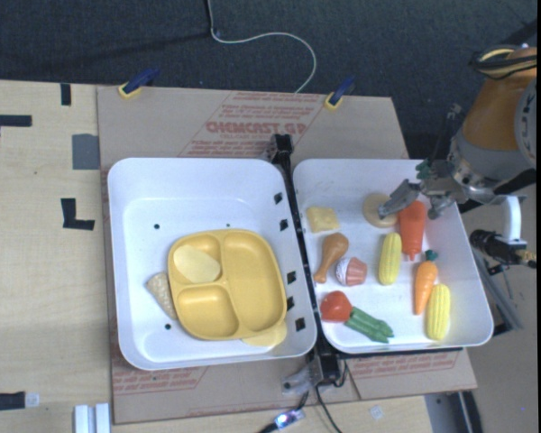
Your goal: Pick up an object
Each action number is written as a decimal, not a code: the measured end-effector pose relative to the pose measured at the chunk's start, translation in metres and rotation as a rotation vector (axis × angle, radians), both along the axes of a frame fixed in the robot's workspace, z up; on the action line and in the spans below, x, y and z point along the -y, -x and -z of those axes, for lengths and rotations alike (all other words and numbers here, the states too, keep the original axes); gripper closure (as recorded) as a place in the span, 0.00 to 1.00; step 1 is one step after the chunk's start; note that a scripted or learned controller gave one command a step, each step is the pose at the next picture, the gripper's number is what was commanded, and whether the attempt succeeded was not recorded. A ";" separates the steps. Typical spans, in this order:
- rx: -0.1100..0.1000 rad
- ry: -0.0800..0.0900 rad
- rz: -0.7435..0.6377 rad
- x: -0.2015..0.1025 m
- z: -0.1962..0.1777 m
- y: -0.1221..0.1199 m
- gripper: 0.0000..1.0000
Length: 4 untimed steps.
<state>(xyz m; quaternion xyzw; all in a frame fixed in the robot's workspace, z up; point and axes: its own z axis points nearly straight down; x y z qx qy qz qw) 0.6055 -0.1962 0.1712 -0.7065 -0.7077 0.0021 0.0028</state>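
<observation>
Orange-red carrot (413, 226) sat upright between the fingers of the gripper (418, 200) in the right bin (343, 180).
Gripper was clamped on the carrot's top end, near the bin's far right corner; tan round piece (375, 210) lay just left of it; corn cob (389, 258) just below-left; second carrot (423, 283) and another corn cob (438, 311) lay nearer the front; drumstick (329, 254), tomato (335, 306) and green pod (371, 325) sat further left; yellow divided plate (227, 283) rested in the left bin (144, 197).
</observation>
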 end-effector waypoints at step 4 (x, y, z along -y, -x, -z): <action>0.010 0.002 0.000 -0.003 0.010 -0.011 1.00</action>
